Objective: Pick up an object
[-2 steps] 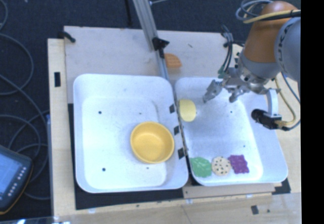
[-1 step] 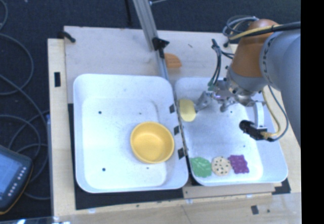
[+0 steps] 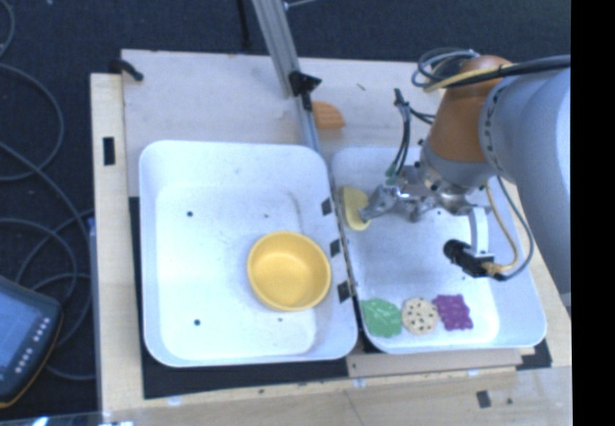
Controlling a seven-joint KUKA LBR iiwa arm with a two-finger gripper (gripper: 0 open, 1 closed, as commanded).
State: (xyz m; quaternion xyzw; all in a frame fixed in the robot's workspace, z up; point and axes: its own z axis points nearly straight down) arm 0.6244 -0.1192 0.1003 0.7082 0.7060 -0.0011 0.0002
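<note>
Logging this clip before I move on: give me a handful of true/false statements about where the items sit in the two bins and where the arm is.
1. The yellow bowl sits in the left bin. True.
2. Three small items, the green piece, the cookie and the purple piece, lie in a row along the near edge of the right bin. True.
3. The cookie lies inside the yellow bowl. False: it lies in the right bin, between the green and purple pieces.
4. The pincer is over the left bin's far left corner. False: it is over the right bin, near the pale yellow item by the divide.
5. The purple piece is leftmost in the row. False: it is rightmost.
</note>
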